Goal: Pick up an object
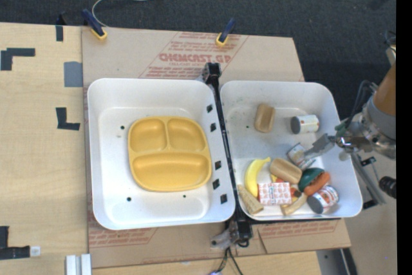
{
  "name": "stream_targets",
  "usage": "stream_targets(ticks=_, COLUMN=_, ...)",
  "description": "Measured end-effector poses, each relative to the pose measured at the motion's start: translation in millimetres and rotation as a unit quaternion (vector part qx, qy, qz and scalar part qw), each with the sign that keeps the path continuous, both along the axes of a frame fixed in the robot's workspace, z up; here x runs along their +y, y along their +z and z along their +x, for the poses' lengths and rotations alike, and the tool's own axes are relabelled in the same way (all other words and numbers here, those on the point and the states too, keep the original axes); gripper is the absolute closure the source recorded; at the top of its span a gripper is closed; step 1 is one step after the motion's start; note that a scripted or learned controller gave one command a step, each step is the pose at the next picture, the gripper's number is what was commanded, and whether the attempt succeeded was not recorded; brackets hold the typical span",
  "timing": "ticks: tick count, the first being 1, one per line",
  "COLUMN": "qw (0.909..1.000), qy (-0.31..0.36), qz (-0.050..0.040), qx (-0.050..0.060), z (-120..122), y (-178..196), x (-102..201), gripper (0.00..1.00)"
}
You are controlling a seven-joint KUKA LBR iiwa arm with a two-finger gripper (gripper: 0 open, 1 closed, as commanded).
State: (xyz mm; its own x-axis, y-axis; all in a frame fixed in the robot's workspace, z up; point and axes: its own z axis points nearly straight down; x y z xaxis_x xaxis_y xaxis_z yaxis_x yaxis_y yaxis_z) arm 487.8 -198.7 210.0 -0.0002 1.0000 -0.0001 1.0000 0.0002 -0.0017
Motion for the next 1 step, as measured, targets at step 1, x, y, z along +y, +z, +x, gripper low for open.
stream_targets(ticks=1, qw=1.0000, qy=0.000, qz=0.0001, qx=-0.001, z=-3.5, y=-104.9, x=-0.6, gripper=0.00)
